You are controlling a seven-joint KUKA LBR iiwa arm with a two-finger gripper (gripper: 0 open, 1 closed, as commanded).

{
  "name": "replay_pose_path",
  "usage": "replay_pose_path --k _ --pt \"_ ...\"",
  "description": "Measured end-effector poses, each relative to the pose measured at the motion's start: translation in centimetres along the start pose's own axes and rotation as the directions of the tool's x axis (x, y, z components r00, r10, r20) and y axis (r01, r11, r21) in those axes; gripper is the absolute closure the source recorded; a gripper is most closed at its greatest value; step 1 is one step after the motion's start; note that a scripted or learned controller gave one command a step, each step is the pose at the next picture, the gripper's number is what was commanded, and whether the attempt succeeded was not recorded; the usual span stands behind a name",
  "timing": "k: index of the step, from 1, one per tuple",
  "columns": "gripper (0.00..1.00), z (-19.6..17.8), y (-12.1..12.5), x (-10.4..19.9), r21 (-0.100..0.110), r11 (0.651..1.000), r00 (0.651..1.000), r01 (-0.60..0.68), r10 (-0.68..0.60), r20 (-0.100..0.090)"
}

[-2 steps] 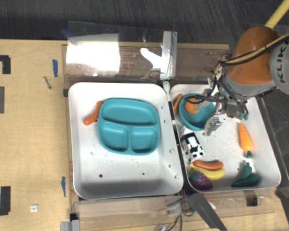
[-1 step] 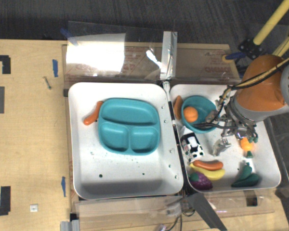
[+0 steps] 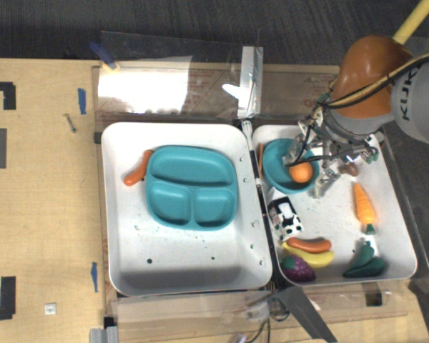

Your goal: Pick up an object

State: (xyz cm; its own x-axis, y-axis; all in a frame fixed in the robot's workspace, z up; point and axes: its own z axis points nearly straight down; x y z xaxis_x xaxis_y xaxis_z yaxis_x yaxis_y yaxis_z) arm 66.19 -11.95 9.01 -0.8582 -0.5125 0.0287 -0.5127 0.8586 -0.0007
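Observation:
In the right bin (image 3: 343, 220), my gripper (image 3: 313, 168) hangs low over the right side of a small teal bowl (image 3: 277, 164) at the bin's far left. An orange ball (image 3: 300, 173) sits at the bowl's right rim, directly against the gripper's tip. The wrist hides how the ball and the gripper meet. Other objects in this bin are a black-and-white cow toy (image 3: 287, 219), a toy carrot (image 3: 364, 204), a hot dog on a yellow bun (image 3: 310, 250), purple grapes (image 3: 297, 268) and a dark green vegetable (image 3: 365, 264).
The left bin (image 3: 121, 249) holds a teal divided plate (image 3: 191, 186) and an orange sausage-shaped toy (image 3: 136, 169) beside it. The divider between the bins runs just left of the bowl. The grey arm with its orange band (image 3: 368, 73) comes in from the upper right.

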Motion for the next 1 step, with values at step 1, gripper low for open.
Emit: replay_pose_path --k 1 --pt "0.00 -0.16 2.05 0.74 0.015 0.993 0.993 0.116 -0.116 0.028"
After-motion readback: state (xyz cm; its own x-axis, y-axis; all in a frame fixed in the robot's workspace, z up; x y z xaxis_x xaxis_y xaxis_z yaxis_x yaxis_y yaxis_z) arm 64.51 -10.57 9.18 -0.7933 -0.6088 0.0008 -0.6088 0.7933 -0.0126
